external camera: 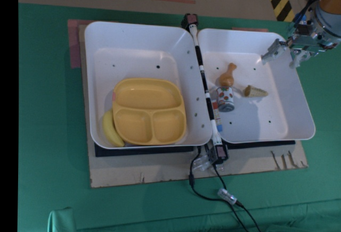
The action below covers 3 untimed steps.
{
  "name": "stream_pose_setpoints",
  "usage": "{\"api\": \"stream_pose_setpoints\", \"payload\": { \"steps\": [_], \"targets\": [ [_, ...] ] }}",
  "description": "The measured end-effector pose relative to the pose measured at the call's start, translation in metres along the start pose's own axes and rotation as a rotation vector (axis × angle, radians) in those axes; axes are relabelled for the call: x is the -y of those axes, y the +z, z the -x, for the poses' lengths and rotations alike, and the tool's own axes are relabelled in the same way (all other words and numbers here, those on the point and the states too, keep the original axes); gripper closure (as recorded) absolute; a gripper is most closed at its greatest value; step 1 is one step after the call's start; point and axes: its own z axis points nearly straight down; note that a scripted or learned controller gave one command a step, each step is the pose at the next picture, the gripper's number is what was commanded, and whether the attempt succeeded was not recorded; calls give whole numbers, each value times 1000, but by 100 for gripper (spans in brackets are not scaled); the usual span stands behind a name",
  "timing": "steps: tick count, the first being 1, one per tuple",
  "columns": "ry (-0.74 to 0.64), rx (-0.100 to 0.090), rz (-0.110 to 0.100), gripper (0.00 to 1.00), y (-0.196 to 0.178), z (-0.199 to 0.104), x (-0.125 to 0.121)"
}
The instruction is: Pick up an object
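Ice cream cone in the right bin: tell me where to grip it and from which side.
Grip the ice cream cone across its wider left end, coming straight down from above. It lies flat on the right bin floor, pointing right, with free space on both long sides; the can sits clear to its left.

The arm [326,13] runs off the right edge and top right corner, so just its wrist end and a sliver of orange band are visible. The banana [111,130] by the left bin's [96,55] near left corner is partly tucked behind the yellow tray [150,111]. The small can's [225,99] label is too small to read. The cables [234,207] leave by the bottom edge.
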Motion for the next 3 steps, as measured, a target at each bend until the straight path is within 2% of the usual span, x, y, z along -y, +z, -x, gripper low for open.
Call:
{"api": "stream_pose_setpoints", "payload": {
  "steps": [1,2,3],
  "targets": [
    [-3,3,3,0,134,-9,-37],
    [4,8,17,100,118,-6,-40],
    [4,8,16,0,118,-6,-40]
  ]
}}
